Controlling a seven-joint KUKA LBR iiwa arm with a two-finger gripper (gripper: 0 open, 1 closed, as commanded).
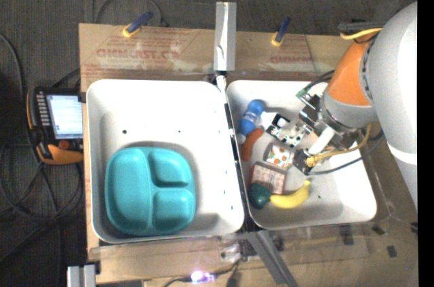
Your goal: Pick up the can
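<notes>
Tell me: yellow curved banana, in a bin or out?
In. The yellow curved banana lies on the floor of the right shallow white bin.

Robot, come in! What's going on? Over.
Gripper over right bin, amid clutter. Can hard to pick out. Blue bottle, banana, small boxes crowd close.

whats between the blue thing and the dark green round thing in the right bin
In the camera view, a red-orange object, then a brown box, lie between the blue thing and the dark green round thing.
</notes>
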